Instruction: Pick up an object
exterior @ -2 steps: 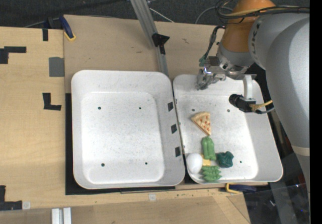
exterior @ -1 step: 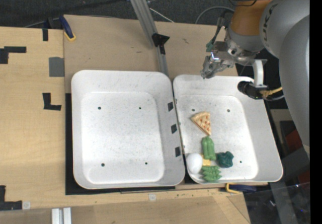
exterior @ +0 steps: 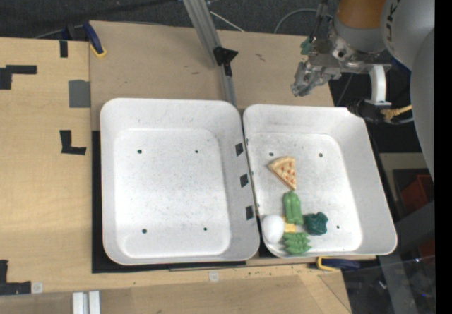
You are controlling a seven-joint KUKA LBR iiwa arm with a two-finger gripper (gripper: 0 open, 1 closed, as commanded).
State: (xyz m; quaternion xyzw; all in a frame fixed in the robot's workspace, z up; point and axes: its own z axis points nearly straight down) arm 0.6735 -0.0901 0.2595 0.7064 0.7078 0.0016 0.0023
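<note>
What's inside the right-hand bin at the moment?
The right bin holds a waffle-like wedge, a green upright piece, a dark teal lump, a white ball and a light green piece. Whatever lies beneath that cluster is covered.

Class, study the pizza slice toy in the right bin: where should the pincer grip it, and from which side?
Grip the pizza slice across its two slanted edges near the middle, coming straight down from above. It lies flat and apart from the green toys, with bare bin floor around it.
</note>
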